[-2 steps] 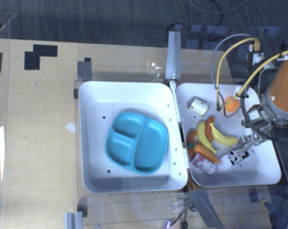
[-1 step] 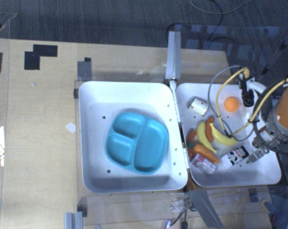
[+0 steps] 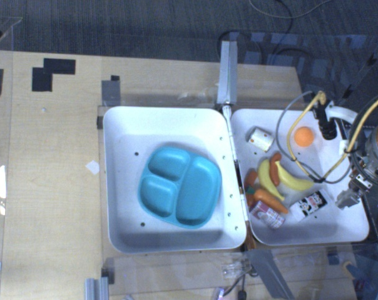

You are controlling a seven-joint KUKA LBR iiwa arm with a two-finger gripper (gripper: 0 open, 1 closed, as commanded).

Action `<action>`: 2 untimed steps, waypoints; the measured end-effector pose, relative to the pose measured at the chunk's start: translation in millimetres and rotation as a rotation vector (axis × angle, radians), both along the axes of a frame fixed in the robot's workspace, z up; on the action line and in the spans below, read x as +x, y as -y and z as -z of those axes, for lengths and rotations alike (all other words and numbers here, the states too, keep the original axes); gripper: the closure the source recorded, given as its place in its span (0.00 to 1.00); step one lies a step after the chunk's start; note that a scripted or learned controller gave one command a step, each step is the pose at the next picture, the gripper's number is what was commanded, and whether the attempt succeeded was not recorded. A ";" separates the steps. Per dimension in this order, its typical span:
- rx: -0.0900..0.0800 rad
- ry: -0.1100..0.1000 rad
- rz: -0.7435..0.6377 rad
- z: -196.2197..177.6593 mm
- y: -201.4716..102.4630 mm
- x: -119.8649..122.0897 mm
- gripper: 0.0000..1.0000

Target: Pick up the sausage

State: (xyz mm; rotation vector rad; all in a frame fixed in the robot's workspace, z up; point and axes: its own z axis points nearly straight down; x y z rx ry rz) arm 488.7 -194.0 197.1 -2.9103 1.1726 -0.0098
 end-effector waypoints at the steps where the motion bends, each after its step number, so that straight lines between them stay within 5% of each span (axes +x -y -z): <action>1: -0.004 0.004 -0.568 6.0 -13.7 20.2 1.00; 2: 0.001 -0.002 -0.133 -71.5 -36.4 15.8 1.00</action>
